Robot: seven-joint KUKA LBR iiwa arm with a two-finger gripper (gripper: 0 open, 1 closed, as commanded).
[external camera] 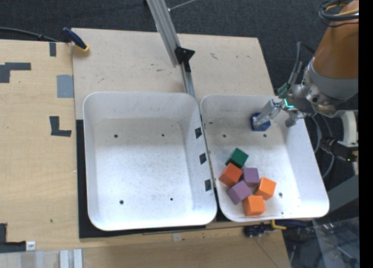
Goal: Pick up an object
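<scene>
- Camera view: two white bins are sitting side by side on the bench (145,57), the left bin (93,162) and the right bin (309,162), their inner walls touching.
- The arm (341,39), grey with an orange band, is reaching in from the right over the far right corner of the right bin.
- The tool (269,115) is hanging above the far part of the right bin, its fingers pointing left and down.
- A blue block (260,122) is sitting at the fingertips; the fingers appear to be closing on it, but whether it is truly pinched between them cannot be told.
- Lower in the right bin, well apart from the tool, a cluster of blocks is lying near the front wall.
- A green block (238,157) is forming the far end of the cluster.
- An orange block (231,174) is lying just in front of the green one.
- Two purple blocks (250,176) (239,191) are touching each other in the middle.
- Two more orange blocks (266,188) (253,205) are lying at the near right of the cluster.
- A metal rail (160,13) is running at a slant from the top edge down to the seam between the bins.
</scene>
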